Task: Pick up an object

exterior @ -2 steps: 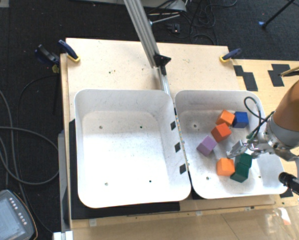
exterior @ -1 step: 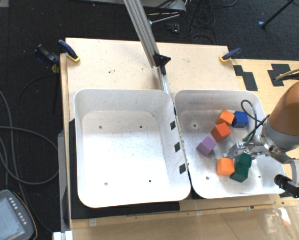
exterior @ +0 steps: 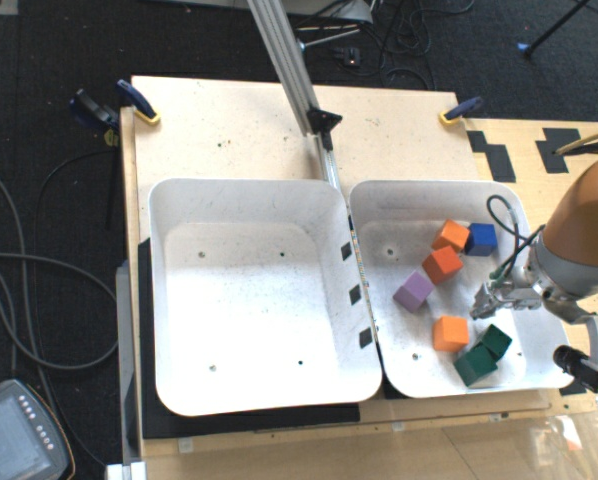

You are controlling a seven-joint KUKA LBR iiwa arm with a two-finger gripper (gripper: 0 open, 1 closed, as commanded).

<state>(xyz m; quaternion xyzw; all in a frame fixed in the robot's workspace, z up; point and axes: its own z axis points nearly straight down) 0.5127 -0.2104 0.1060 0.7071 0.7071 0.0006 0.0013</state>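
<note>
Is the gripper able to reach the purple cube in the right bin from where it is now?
Probably yes. The gripper sits low in the right bin, and the purple cube lies apart from the other cubes, with bare floor between them.

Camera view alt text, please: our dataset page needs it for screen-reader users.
A grey robot arm with an orange band reaches in from the right, its gripper low over the right bin among small blocks: three orange, one blue, one purple, two dark green. The left bin sits beside it on a pale bench.
</note>
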